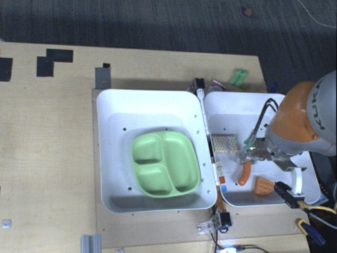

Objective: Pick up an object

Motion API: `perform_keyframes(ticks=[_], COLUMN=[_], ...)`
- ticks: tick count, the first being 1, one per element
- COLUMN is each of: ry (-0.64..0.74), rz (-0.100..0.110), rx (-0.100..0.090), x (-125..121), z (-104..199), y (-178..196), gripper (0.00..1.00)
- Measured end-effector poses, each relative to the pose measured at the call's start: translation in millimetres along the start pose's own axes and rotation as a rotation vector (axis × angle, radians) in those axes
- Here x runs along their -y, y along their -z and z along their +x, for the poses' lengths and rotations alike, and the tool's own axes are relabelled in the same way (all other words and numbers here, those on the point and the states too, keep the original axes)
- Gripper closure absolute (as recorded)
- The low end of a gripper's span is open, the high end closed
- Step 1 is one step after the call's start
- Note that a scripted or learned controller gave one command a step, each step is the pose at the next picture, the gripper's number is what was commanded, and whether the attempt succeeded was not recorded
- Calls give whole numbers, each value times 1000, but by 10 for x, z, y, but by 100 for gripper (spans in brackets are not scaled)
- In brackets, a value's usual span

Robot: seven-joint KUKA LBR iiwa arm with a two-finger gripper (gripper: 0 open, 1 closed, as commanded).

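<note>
While claw [246,155] hovers, smooth orange sausage-shaped toy [244,174] lies below.

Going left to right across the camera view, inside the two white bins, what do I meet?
Green plastic divided plate in the left bin → small speckled flat pad → orange sausage-shaped toy → orange wedge-shaped piece, all three in the right bin.

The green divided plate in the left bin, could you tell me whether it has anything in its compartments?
Empty. The green divided plate lies right side up in the left bin, and all three compartments show bare green surface.
</note>
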State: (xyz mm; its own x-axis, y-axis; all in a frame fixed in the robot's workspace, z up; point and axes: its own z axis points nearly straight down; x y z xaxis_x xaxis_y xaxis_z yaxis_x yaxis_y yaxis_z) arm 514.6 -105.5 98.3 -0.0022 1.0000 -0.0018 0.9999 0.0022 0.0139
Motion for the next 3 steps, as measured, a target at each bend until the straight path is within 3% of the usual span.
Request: perform_keyframes(ticks=[1,2,3], ry=[2,0,3], rz=[9,11,11], rx=[-2,-2,-3], x=[98,257,-286], z=[324,338,386], y=[963,1063,856], gripper=[100,100,100])
